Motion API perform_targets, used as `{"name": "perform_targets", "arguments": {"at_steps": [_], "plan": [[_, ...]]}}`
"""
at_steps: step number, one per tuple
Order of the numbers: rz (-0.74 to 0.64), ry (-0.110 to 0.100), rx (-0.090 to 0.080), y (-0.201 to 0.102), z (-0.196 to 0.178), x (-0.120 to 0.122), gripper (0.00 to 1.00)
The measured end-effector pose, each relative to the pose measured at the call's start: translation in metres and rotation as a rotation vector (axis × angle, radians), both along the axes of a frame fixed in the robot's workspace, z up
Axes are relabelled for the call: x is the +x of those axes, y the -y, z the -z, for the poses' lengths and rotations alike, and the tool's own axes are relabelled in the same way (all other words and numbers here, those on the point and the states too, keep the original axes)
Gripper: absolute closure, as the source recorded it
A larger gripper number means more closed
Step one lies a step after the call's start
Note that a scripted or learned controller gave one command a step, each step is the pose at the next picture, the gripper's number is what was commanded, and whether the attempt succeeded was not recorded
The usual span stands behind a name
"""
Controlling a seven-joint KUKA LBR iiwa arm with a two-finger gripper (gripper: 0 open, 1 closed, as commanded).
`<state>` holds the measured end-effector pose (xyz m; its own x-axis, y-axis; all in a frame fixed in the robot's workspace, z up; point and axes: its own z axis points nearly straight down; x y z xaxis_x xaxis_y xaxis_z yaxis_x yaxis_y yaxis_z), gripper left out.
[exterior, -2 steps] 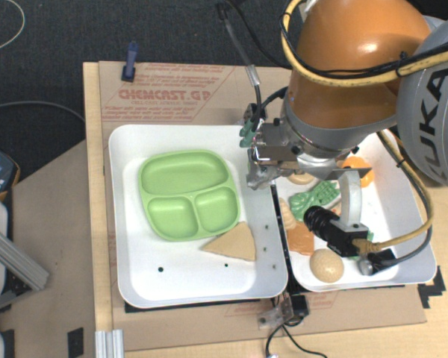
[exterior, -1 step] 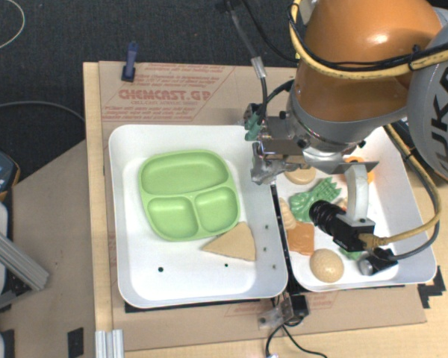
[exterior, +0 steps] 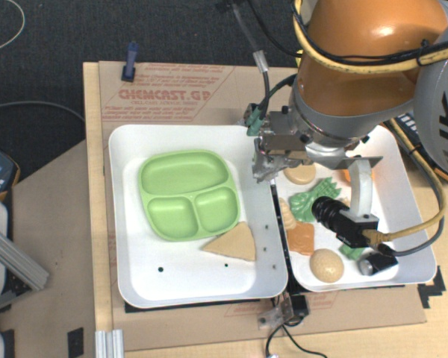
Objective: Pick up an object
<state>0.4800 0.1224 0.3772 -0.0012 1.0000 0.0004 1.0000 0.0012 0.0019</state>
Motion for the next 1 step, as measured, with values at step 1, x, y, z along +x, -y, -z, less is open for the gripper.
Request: {"name": "perform_targets", "arguments": {"at_steps": [1], "plan": [[0.0, 0.002, 0.0, -0.0004, -0.0102, 0.0004, 1.0]]}}
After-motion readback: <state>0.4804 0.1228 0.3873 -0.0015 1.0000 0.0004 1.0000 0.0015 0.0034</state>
